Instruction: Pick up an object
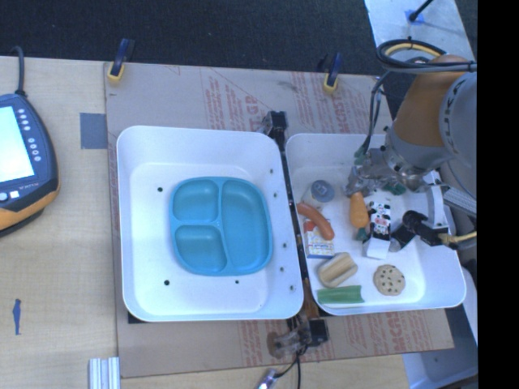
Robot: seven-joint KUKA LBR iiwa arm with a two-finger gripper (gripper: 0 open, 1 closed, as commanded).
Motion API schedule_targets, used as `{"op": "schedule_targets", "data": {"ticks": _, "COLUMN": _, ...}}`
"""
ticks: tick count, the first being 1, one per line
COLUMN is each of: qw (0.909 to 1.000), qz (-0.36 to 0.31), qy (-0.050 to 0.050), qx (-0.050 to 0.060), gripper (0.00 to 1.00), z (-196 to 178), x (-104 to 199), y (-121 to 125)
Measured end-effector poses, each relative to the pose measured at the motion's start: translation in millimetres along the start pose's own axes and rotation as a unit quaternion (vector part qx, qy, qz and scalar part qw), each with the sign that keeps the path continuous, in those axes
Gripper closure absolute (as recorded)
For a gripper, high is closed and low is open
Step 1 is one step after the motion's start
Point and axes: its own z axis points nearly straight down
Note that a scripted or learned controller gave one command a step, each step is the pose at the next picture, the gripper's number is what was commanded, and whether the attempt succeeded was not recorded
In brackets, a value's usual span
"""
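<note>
Seemingly the gripper (363,186) hangs over the right bin's (438,294) far edge, just beside the carrot (358,210); its opening I cannot tell. That carrot looks light, stiff and smooth; best taken across its middle.

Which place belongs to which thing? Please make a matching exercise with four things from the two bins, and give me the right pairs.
Things:
1. blue plate
2. cookie
3. green piece
4. carrot

Places:
A. at the near edge of the right bin, just below the bread roll
B. in the middle of the left bin
C. close beside the cow-patterned carton, near the arm
D. in the near right part of the right bin, to the right of the bread roll

Pairs: 1-B, 2-D, 3-A, 4-C
</note>
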Motion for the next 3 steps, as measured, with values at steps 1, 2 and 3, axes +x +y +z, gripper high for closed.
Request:
{"op": "schedule_targets", "data": {"ticks": 1, "qw": 1.0000, "qz": 0.002, "qy": 0.001, "qx": -0.003, "gripper": 1.00, "z": -90.8, "x": 56.5, "y": 2.9}}
{"op": "schedule_targets", "data": {"ticks": 2, "qw": 1.0000, "qz": 0.000, "qy": 0.000, "qx": -0.001, "gripper": 1.00, "z": -117.6, "x": 118.7, "y": -65.3}}
{"op": "schedule_targets", "data": {"ticks": 3, "qw": 1.0000, "qz": 0.000, "qy": 0.000, "qx": -0.002, "gripper": 1.00, "z": -129.3, "x": 140.6, "y": -70.0}}
